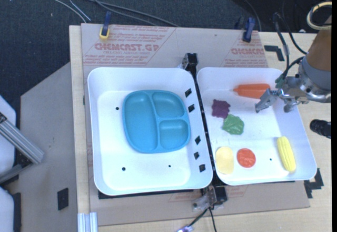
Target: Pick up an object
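Currently your end effector (275, 100) hangs spread and empty over the right bin (305, 136), its near fingertip just beside the orange carrot (251, 90) at the bin's far side, which looks light, stiff, slick plastic, so pinch across its narrow middle.

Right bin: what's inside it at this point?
The right bin holds a carrot, purple piece, green piece, yellow piece, tomato and corn. The gripper covers the carrot's right end.
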Controlling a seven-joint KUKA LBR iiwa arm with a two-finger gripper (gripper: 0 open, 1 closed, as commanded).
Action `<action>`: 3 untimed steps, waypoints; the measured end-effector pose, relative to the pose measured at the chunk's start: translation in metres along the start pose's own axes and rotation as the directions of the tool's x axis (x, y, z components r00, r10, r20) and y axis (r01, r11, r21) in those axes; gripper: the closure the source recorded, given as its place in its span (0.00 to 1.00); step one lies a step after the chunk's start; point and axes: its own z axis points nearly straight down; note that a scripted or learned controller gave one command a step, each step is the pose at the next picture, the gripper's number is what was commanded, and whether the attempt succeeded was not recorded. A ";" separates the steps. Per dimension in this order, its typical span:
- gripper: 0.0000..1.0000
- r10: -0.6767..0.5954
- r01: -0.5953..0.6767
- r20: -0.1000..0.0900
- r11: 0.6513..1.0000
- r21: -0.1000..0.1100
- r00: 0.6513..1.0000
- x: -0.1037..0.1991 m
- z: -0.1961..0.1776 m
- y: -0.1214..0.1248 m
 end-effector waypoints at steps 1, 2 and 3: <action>0.00 -0.004 0.004 0.003 1.000 -0.015 1.000 0.001 -0.008 0.003; 0.00 -0.003 0.003 0.001 1.000 -0.008 1.000 -0.004 0.054 0.002; 0.00 -0.004 0.004 0.002 1.000 -0.010 1.000 -0.003 0.107 0.002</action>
